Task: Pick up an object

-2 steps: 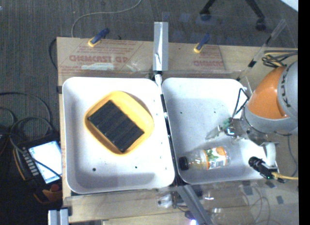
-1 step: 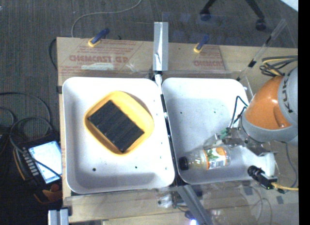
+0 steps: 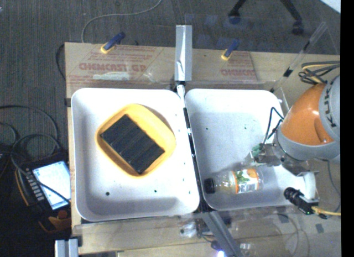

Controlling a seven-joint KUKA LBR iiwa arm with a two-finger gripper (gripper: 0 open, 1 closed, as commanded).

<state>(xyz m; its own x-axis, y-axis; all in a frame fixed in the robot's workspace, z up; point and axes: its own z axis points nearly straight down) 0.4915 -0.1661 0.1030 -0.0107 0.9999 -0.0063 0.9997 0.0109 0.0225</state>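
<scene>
A clear plastic bottle (image 3: 235,182) with a dark cap and an orange-and-green label lies on its side along the near wall of the right bin (image 3: 232,117), its cap end pointing away from the arm. The gripper (image 3: 264,155) sits low over that bin just beyond the bottle's base end, close above it and a little toward the arm side; whether it touches the bottle I cannot tell, and its state is hidden under the wrist, so I cannot tell that either. Behind the gripper bulges the arm (image 3: 312,123), orange above grey, with dark cables looping off it. Far across from the gripper, past the divider, the left bin (image 3: 88,195) carries a yellow dish (image 3: 160,126) with a black ribbed slab (image 3: 133,142) lying in it at a slant. Both bins rest on the tabletop (image 3: 121,65), a brown board with two blue-and-yellow clamps (image 3: 112,42) at its far edge.
</scene>
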